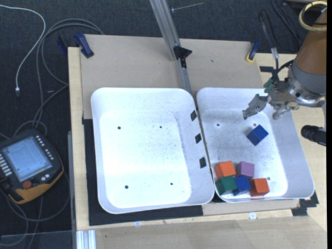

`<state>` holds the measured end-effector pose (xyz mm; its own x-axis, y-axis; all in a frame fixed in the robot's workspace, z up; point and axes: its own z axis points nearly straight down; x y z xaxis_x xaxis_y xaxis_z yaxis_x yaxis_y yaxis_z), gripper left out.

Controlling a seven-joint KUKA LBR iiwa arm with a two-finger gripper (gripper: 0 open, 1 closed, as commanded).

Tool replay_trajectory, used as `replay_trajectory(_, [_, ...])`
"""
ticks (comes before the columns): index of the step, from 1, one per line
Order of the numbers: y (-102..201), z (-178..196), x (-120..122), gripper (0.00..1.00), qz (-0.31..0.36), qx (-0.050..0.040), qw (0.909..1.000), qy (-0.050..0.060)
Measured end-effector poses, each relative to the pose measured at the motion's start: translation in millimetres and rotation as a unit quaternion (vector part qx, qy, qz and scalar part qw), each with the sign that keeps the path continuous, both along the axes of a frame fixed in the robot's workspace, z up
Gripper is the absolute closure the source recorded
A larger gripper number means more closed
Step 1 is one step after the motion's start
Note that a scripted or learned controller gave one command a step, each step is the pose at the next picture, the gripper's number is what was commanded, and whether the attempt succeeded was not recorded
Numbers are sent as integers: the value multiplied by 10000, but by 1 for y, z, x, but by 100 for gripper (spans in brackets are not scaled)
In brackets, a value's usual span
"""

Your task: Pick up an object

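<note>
My gripper (266,109) hangs over the far part of the right bin (290,149), its two fingers spread apart with nothing between them, so it is open. A blue cube (257,135) lies tilted on the bin floor just in front of the fingertips, apart from them. Along the bin's near edge is a cluster of blocks: an orange cube (224,169), a purple cube (246,168), a green cube (225,184), a second blue cube (241,184) and a second orange cube (259,187).
The left bin (104,139) lies beside the right one, with black clips (197,138) along the shared wall. A metal rail (165,19) slants up from the bench's far edge. A pendant (26,162) and cables lie on the floor to the left.
</note>
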<state>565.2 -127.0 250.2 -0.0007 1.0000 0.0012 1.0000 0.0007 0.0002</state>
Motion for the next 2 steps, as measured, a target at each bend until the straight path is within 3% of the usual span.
replay_trajectory(1, [-7, 0, 18, 0, 6, -7, 10000, -20])
replay_trajectory(2, [-43, -129, 13, 0, 4, -31, 10000, -78])
